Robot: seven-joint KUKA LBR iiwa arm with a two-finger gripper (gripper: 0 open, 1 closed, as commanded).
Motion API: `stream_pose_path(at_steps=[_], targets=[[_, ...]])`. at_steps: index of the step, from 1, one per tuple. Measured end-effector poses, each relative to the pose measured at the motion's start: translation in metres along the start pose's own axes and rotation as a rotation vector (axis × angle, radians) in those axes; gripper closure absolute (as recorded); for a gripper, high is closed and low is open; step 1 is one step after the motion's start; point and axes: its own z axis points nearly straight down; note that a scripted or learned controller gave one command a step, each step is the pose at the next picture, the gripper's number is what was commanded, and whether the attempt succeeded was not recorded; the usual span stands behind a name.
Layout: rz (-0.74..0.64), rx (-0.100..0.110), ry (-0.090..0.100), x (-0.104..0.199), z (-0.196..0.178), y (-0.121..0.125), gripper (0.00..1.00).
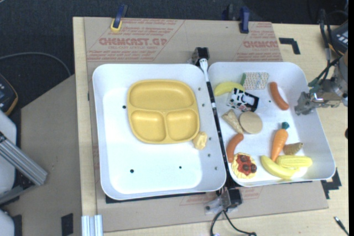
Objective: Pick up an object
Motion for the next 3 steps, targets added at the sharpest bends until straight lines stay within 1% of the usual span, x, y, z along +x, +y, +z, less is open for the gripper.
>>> stream_pose_path(at_steps=[1, 2, 3], targets=[[0.001, 0.005, 0.002, 0.000, -0.005, 0.001, 1.00], [-0.003, 0.010, 0.006, 0.062, -0.005, 0.008, 1.00], [-0.006, 0.010, 0.007, 0.120, -0.011, 0.013, 1.00]])
